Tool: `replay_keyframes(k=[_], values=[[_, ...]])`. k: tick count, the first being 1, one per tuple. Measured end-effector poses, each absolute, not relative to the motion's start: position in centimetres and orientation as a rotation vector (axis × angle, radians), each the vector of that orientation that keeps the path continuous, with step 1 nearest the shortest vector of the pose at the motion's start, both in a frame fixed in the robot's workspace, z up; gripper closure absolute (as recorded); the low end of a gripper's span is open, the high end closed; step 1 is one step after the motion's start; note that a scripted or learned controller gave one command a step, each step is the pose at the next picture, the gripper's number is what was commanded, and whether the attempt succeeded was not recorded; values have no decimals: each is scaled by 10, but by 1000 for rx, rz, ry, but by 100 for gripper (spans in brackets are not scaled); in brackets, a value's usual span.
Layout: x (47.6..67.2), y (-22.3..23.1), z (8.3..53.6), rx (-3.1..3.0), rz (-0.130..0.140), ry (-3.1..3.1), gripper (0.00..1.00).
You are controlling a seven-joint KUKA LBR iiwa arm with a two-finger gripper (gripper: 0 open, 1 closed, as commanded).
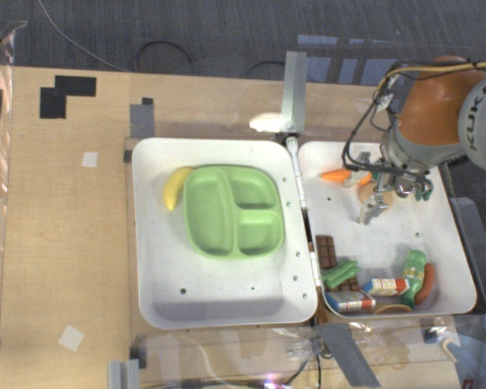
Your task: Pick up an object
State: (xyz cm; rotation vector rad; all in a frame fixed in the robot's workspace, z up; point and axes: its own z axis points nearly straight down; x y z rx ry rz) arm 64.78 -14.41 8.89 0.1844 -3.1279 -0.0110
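End effector (375, 209) poised in right bin (437, 241), beside toy carrot (337, 176).

Carrot lying just left and up-view, long axis across the bin, touching nothing seen. Impossible to tell end effector's grip state. Clutter piled at near edge: chocolate bar (326, 251), green bottle (414, 263); nothing blocking.

A pale wooden bench top (57, 241) fills most of the view, and beyond its far edge runs dark grey carpet (186, 14). A thin pale cable (65, 35) snakes across that carpet, with a dark cable loop (164, 53) just at the bench's far edge. Black tape shapes (65, 94) sit on the wood at far left, small pale squares (90, 160) nearer. A grey metal bracket (294, 91) stands upright at the back, with a bright glare spot (266, 122) beside it.
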Motion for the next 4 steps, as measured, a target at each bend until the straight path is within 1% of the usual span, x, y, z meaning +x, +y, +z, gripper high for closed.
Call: replay_keyframes(k=[1, 2, 3, 4], values=[[658, -118, 89, 603, 9, -3070, 0], [666, -114, 106, 613, 13, -3106, 100], [673, -113, 280, 191, 7, -3163, 100], [639, -134, 147, 594, 0, -3089, 100]])
